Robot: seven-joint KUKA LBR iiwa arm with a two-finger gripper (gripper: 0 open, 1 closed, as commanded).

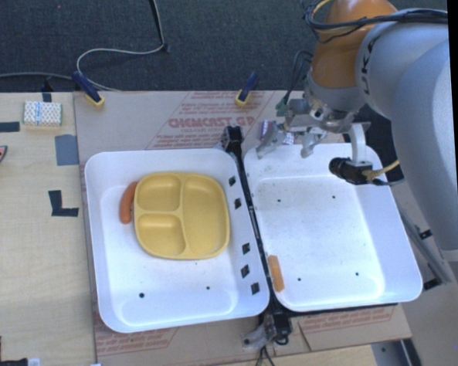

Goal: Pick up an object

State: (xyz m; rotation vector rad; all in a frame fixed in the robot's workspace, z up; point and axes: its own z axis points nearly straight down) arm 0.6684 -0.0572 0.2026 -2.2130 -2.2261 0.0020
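Carrot-like orange pieces are lying in both bins: one [275,273] against the right bin's [387,238] left wall, another [126,204] touching the yellow divided plate [181,214] in the left bin [109,247]. The gripper [287,142] is hovering over the right bin's far rim, fingers spread, gripping nothing.

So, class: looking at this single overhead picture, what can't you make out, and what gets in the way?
- Tool: small and cluttered at the right bin's far rim; open or shut is unclear.
- Orange piece in the left bin: partly hidden behind the yellow divided plate.
- Arm: cut off by the right edge.
- Orange piece by the divider: too small to identify.
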